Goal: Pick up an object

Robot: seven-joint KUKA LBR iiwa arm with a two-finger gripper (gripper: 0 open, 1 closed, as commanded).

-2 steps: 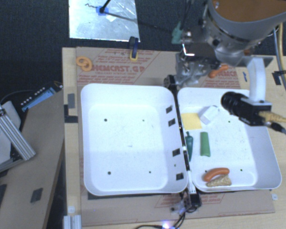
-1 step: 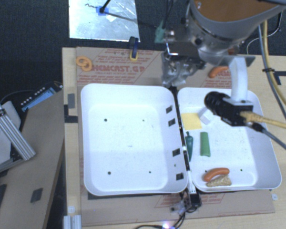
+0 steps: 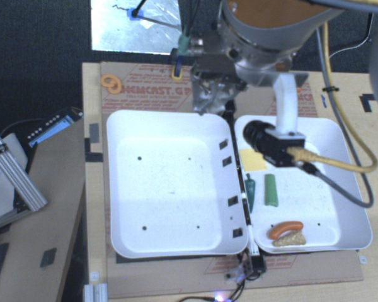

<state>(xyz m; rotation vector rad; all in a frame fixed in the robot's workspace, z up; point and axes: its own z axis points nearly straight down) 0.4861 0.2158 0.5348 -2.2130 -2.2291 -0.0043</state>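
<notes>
Front of right bin: an orange sausage-shaped piece [image 3: 285,229] lies near the front wall, smooth and rounded, and a rough, pale beige crumbly piece [image 3: 291,238] is touching it on the near side.
Middle of right bin: a green stick [image 3: 271,189], smooth with straight sides, lies lengthwise; a darker green tapered piece [image 3: 250,191] lies just beside the dividing wall; a flat yellow square [image 3: 253,160] lies behind them.
Right bin [image 3: 346,231]: shallow white plastic with rounded corners.
Left bin [image 3: 170,181]: same white plastic; small dark dots are on its floor.
Black cylinder unit [image 3: 271,145]: matte, mounted on a white bracket, hangs over the yellow square; a yellow cable leaves it.
Gripper [image 3: 209,99]: metallic, over the bins' far edge; open or closed, I cannot tell; nothing is seen in it.
Cardboard sheet [image 3: 151,88]: brown, red printing, under the bins.
</notes>
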